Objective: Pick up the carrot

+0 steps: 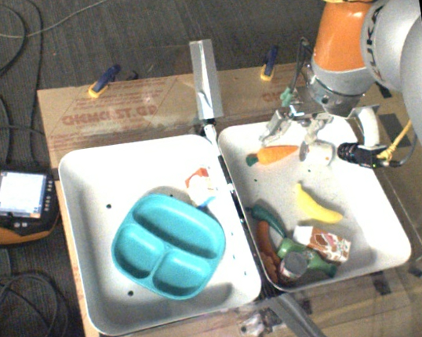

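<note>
The carrot (275,154), orange with a green stub at its left end, lies on its side at the back of the right bin (377,213). My gripper (290,140) reaches in from the right and hangs over the carrot's thick right end. Its fingers (274,127) are spread apart, one behind the carrot and one at its right tip. The gripper is open and nothing sits gripped between the fingers; the carrot rests on the bin floor.
A yellow banana (316,206) lies mid-bin. A cluster of green items, a brown sausage (265,244) and a packet (331,246) fills the right bin's front. The left bin (85,223) holds a teal divided plate (169,244) and a small red-white item (199,185).
</note>
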